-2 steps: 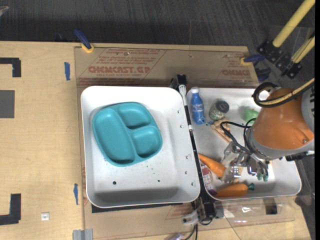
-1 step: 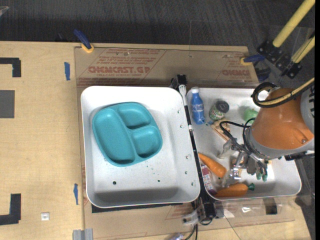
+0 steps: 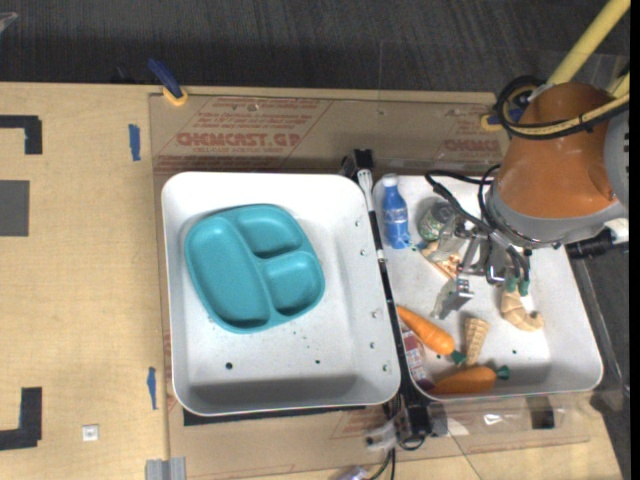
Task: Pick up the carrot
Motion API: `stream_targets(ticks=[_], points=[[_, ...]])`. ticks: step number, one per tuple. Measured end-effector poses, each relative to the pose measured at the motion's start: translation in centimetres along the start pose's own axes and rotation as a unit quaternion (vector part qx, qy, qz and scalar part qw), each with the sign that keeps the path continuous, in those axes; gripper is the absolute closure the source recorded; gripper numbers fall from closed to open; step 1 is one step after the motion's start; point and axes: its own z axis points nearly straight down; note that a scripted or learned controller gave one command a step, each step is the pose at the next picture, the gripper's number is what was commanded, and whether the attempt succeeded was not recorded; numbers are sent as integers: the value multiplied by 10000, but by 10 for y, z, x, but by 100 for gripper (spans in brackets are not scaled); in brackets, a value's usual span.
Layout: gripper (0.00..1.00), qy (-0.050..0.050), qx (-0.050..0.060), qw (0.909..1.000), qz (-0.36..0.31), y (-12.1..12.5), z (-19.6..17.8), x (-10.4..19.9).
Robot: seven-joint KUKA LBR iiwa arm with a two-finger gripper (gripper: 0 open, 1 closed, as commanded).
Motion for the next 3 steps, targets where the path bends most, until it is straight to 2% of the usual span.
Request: stream_targets(ticks=[1, 2, 3], points=[[0, 30, -1, 10000, -45, -45, 91, 43], [0, 30, -23, 9975, 703, -47, 98, 46], [0, 14, -14, 9820, 1888, -48, 98, 46]])
